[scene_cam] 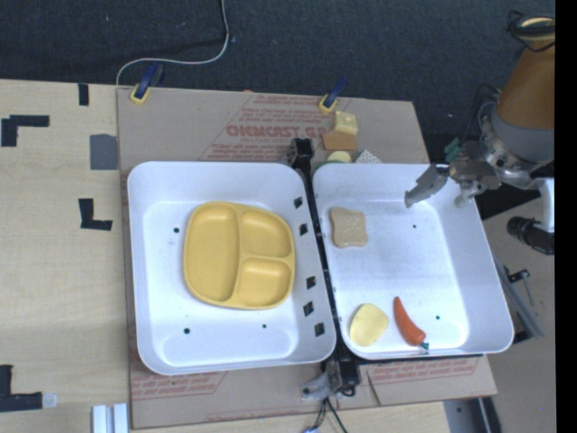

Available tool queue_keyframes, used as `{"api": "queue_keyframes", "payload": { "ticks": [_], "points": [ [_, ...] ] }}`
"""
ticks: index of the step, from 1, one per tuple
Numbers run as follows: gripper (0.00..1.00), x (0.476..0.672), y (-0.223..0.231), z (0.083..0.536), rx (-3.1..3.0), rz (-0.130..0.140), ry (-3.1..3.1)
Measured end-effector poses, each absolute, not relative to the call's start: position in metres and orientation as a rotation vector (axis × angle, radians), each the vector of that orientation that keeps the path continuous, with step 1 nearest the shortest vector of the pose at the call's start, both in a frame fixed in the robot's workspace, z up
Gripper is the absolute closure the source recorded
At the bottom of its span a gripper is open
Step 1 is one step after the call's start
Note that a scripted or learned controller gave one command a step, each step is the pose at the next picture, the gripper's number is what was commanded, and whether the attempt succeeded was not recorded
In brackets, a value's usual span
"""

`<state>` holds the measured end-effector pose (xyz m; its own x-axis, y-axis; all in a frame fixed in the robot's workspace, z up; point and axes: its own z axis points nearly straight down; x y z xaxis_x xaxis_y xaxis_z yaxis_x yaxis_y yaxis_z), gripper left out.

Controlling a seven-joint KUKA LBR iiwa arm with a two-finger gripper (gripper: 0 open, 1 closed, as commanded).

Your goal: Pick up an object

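Observation:
In the right bin (469, 269) lie a tan slice of bread (348, 227) near the left wall, a pale yellow rounded piece (368, 324) at the front, and an orange-red carrot (407, 321) right beside it. My gripper (444, 190) hangs over the bin's far right corner. It is open, with two grey fingers (422, 188) spread apart and nothing between them. It is well to the right of the bread and far behind the carrot.
The left bin (153, 242) holds a yellow divided plate (239, 254). Behind the bins, on the cardboard, sit a yellow block (345, 122), a brown block (340, 140) and a pale round piece (338, 158). A black divider (312, 242) runs between the bins.

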<state>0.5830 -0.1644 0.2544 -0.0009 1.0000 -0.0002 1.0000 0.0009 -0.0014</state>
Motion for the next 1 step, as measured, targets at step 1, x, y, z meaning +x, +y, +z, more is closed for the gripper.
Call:
{"api": "queue_keyframes", "payload": {
  "ticks": [1],
  "points": [
    [0.0, 0.6074, -0.1135, 0.1344, -2.207, 0.009, -2.219]
  ]
}}
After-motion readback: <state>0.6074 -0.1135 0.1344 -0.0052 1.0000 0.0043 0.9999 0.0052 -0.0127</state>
